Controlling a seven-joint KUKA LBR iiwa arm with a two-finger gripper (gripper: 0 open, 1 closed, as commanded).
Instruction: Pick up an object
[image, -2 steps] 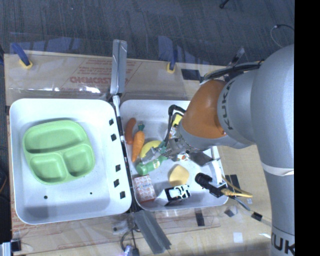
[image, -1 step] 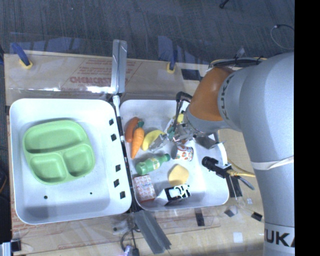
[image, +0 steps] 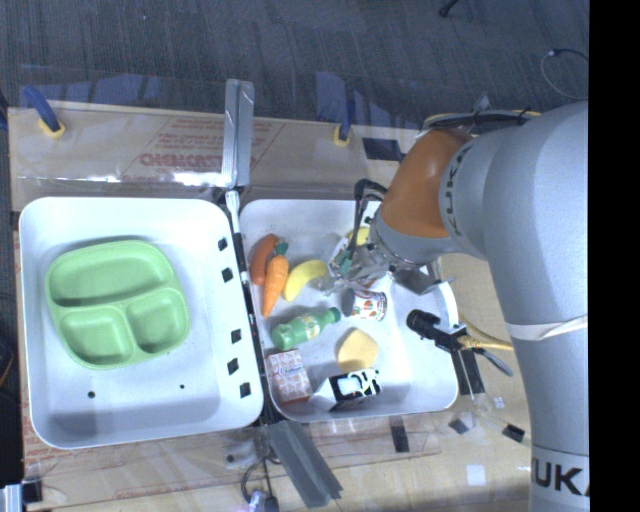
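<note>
Gripper (image: 352, 268) hanging low in right bin (image: 432, 395) | I'm reading its grip state as undeterminable | banana (image: 305, 278) lying just left, small can (image: 369, 306) just below | green tray (image: 115, 302) sitting in left bin (image: 60, 215)

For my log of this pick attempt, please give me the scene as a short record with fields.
left bin: green tray with three compartments
right bin: two carrots, banana, green bottle, small can, yellow wedge, red box, black and white item
tool: low over the right bin, near the banana and the can
held item: none visible
arm: reaches in from the right
</note>
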